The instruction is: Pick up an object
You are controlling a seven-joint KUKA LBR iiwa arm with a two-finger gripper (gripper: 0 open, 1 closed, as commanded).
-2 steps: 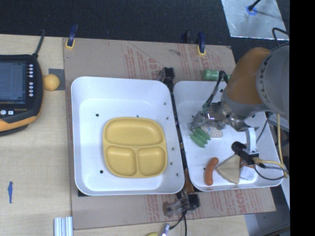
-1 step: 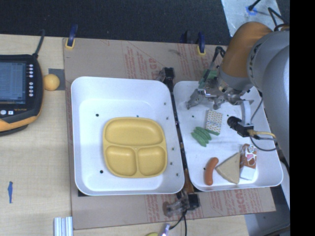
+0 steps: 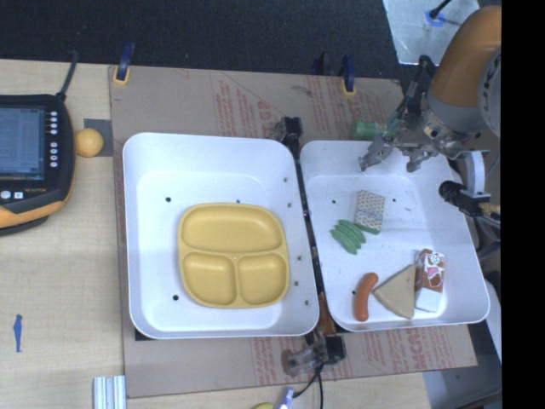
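Note:
The right bin (image 3: 460, 228) holds a small patterned block (image 3: 370, 210), a green bean pod (image 3: 348, 235), a red sausage (image 3: 364, 296), a tan wedge of bread (image 3: 398, 293) and a red and white slice (image 3: 431, 279). My gripper (image 3: 392, 157) hangs over the far edge of this bin with its two fingers spread open and nothing between them. It stands above and behind the patterned block, apart from every object.
The left bin (image 3: 149, 228) bears a yellow divided plate (image 3: 232, 254). A tablet-like pendant (image 3: 30, 156) and a yellow ball (image 3: 88, 141) lie on the bench at the far left. Clamps (image 3: 347, 71) stand along the back edge.

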